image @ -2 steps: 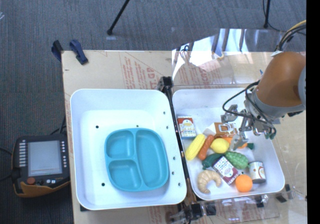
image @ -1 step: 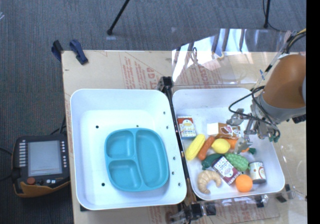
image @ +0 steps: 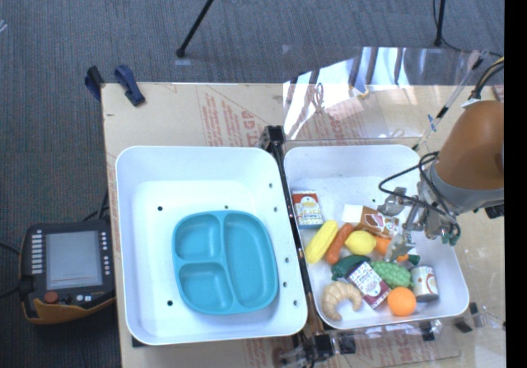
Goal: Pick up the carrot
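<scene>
The carrot point(image: 337, 245) is a short orange-red stick lying at a slant in the right bin point(image: 354, 162). It rests between a yellow banana point(image: 320, 241) and a lemon point(image: 361, 242). My gripper point(image: 401, 229) hangs low over the bin's right half, above a cluster of toys and to the right of the carrot, apart from it. The grey wrist and orange band point(image: 473, 148) reach in from the right. Nothing is visibly held.
Around the carrot lie a red-and-white box point(image: 307, 210), a white cube point(image: 352, 213), a brown packet point(image: 375, 221), green vegetables point(image: 390, 273), a croissant point(image: 342, 296), an orange point(image: 402, 301) and a can point(image: 424, 282). The left bin point(image: 148, 177) holds a blue divided plate point(image: 224, 261).
</scene>
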